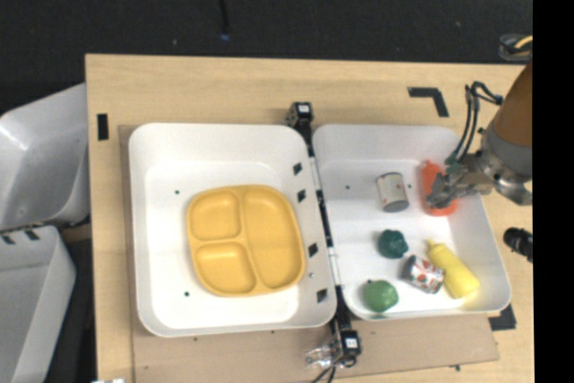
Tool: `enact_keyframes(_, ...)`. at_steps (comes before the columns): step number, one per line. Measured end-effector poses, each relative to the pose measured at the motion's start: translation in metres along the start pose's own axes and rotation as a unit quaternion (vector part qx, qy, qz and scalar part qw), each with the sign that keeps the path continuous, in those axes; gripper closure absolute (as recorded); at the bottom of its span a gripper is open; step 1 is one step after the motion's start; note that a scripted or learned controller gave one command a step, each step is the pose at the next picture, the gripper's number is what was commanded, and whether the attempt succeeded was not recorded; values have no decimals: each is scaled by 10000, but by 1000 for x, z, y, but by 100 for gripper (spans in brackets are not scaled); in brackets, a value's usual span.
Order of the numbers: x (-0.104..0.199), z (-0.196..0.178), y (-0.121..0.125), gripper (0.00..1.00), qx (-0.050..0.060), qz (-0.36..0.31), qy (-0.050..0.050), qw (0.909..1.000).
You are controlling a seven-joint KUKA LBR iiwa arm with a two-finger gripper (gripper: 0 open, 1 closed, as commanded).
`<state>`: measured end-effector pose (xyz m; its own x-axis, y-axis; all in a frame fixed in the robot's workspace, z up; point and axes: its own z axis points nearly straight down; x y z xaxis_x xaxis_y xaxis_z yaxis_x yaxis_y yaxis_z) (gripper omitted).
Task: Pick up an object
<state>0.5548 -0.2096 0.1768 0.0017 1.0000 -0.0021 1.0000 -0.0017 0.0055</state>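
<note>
yellow tray in left bin. right bin holds grey can, teal lump, green ball, small can, yellow bottle. orange piece right of grey can, jaws over it, state cannot tell.

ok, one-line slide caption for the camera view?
Hand down at an orange object in the right bin; yellow divided tray sits in the left bin.
</note>
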Motion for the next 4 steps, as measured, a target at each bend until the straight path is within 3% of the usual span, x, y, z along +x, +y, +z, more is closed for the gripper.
enact_keyframes(1, -1, -27, 1, 100, 2, -27, 3, 10000)
enact_keyframes(2, 46, -23, 12, 100, 23, -42, 15, 10000)
enact_keyframes(4, 143, -51, 45, 100, 13, -46, 17, 10000)
